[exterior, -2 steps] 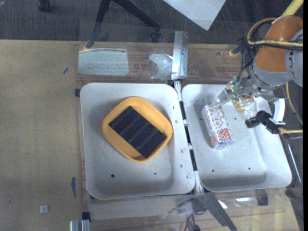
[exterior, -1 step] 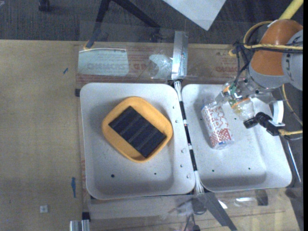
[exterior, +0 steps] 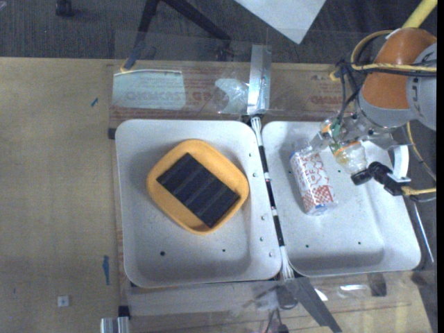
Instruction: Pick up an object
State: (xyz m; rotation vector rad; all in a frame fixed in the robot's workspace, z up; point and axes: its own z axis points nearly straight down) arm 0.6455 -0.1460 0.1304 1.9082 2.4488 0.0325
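Observation:
A red-and-white patterned packet [exterior: 313,181] lies in the right bin [exterior: 374,250], slanted, with its upper end toward the bin's back. My gripper [exterior: 338,144] hangs low over the back of that bin, just right of the packet's upper end and very close to it. Whether it touches the packet is not visible. A yellow-orange pad with a black ribbed top [exterior: 198,186] rests in the middle of the left bin [exterior: 139,255], far from the gripper.
The arm, with its orange band [exterior: 399,68], reaches in from the upper right over the right bin's back corner. A metal bracket [exterior: 259,82] and crumpled clear plastic [exterior: 232,92] sit behind the bins. An office chair base [exterior: 149,5] stands on the floor beyond the bench.

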